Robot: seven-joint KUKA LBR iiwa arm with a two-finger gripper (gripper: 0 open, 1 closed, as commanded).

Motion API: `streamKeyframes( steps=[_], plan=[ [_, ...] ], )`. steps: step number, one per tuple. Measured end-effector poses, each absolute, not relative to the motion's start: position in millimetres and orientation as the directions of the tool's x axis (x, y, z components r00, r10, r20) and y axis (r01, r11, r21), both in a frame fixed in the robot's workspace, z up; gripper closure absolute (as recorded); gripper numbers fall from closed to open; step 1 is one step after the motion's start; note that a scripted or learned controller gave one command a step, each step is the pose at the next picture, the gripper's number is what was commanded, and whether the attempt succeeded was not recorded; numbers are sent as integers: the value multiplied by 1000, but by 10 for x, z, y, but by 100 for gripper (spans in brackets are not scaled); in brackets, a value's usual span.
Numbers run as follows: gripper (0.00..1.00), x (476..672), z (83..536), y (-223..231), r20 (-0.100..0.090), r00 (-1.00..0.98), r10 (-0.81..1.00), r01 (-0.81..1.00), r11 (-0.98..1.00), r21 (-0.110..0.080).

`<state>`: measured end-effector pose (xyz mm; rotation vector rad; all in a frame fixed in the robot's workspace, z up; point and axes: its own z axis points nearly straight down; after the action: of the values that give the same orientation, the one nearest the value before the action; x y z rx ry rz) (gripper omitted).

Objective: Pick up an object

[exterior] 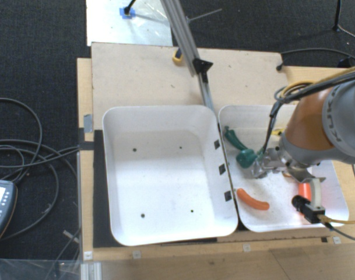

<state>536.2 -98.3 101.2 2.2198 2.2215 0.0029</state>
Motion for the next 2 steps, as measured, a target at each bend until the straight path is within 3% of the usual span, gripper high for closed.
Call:
streamKeyframes(
  steps=[2],
  plan=[
    [100, 5366, 1893, -976, -1, -5, 1000, 1000, 5, 6]
  ],
)
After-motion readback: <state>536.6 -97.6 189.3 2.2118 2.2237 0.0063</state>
